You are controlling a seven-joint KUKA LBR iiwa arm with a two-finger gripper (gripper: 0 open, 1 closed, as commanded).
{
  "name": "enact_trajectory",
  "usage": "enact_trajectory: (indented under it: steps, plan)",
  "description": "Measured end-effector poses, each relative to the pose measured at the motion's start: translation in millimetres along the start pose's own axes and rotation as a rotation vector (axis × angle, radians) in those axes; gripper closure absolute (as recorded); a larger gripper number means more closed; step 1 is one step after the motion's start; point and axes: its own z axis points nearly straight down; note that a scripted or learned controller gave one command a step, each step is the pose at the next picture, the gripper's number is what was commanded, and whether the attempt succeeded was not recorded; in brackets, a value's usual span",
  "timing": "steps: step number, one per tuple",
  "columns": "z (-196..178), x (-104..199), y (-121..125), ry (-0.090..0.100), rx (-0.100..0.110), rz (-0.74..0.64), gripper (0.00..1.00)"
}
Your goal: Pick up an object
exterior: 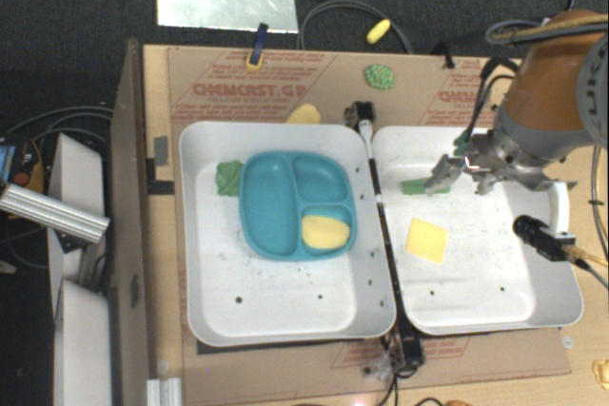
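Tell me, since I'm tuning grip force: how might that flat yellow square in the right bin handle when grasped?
The yellow square lies flat against the right bin floor, so its edges probably give the claw little purchase. It looks thin, likely light, and may slide when pushed rather than roll.

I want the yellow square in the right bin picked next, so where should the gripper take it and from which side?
Judging from this view, come straight down from above onto the yellow square and close across two opposite edges. It lies flat on the floor of the right bin, turned like a diamond, apart from the walls, so its sides look reachable. The gripper is above it, near the green piece.
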Motion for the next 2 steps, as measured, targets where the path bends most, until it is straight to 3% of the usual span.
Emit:
enact_trajectory:
  steps: [1,2]
  plan:
    - [120.5,-2.9,-25.1,0.002,0.013,0.003,0.00]
    - [121.7,-12.0,-49.4,0.001,0.004,0.003,0.00]
